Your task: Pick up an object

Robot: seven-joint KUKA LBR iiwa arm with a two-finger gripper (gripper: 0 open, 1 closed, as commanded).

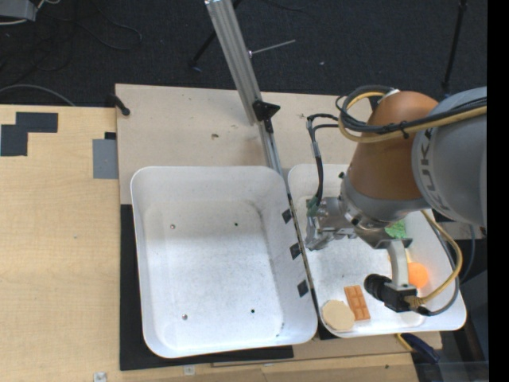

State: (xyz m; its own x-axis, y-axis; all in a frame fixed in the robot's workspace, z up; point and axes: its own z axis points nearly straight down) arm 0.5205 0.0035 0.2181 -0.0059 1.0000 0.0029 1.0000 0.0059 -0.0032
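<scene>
The gripper (pixel 319 231) is down inside the right bin (pixel 337 270), close against the bin's left wall, at about 9 o'clock from the bin's centre. The bulk of the arm (pixel 398 161) hangs over it, so I cannot tell how wide the gripper stands or whether anything is in it.

The things to pick from all lie in that same bin. A round tan disc (pixel 338 316) and an orange ridged block (pixel 357 302) sit side by side at about 5 o'clock from the gripper, near the bin's front edge. An orange ball (pixel 418 274) lies at about 4 o'clock, farther off. A scrap of green (pixel 395 231) peeks out under the wrist at 3 o'clock. The left bin (pixel 207 261) holds nothing to pick.

As I judge it, the task is not yet done. The reach into the bin is made, but no object is seen lifted; a firm grasp and the lift are left.
</scene>
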